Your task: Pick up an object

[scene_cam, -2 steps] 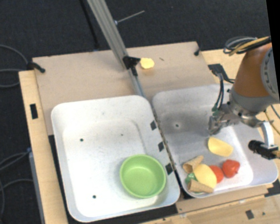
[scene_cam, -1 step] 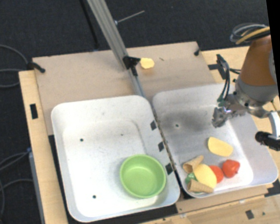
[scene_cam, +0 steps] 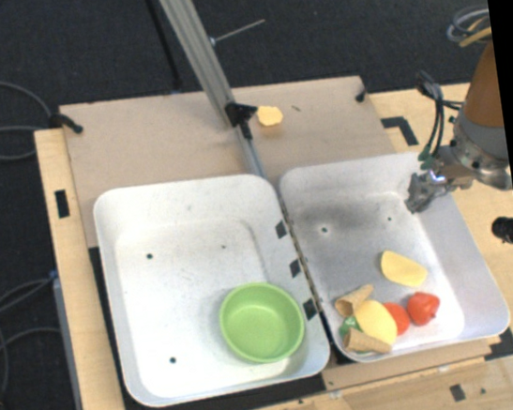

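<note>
The right bin point(scene_cam: 351, 205) holds several small toy foods in its near corner: a pale yellow piece point(scene_cam: 404, 269), a red tomato-like piece point(scene_cam: 423, 307), a yellow lemon-like piece point(scene_cam: 376, 321) and two tan cones point(scene_cam: 354, 302). My gripper point(scene_cam: 421, 191) hangs over the right bin's far right edge, well apart from those pieces, with nothing visible between its fingers. The orange band of the arm point(scene_cam: 484, 91) is at the right edge of the view.
A green bowl point(scene_cam: 261, 321) sits in the left bin point(scene_cam: 187, 247) near its front right corner. A slanted metal post point(scene_cam: 202, 55) rises behind the bins. A small yellow piece point(scene_cam: 269, 115) lies on the bench behind them.
</note>
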